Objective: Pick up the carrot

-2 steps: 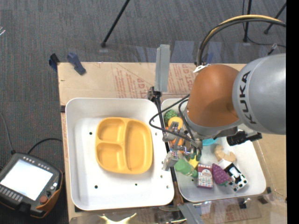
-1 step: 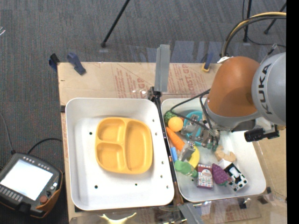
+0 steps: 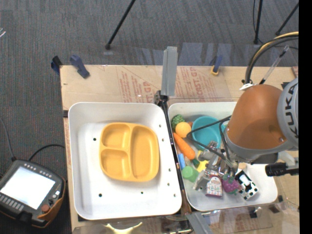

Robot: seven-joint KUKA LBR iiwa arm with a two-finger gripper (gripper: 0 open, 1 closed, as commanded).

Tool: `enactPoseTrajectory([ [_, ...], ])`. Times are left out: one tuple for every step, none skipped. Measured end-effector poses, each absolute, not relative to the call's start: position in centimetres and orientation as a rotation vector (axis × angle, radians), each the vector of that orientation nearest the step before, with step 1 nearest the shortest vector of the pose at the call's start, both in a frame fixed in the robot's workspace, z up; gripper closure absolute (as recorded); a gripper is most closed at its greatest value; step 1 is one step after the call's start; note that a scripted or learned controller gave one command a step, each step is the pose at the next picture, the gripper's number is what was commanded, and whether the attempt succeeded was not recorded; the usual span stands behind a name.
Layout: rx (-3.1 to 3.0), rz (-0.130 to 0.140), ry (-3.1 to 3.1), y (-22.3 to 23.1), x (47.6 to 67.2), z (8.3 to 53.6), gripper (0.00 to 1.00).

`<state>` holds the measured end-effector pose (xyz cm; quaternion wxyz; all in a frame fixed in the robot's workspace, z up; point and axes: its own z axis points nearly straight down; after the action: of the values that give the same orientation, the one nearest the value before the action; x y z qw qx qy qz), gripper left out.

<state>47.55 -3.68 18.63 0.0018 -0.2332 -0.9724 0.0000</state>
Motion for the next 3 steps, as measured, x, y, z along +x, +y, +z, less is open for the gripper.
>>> enactPoseTrajectory([
  [-0.649, 0.001, -3.063, -12.7, 47.2, 9.9, 0.00],
  [-0.833, -0.002, -3.023, -8.2, 47.5, 8.6, 0.00],
  [-0.827, -0.002, -3.024, -8.2, 47.5, 9.5, 1.00],
])
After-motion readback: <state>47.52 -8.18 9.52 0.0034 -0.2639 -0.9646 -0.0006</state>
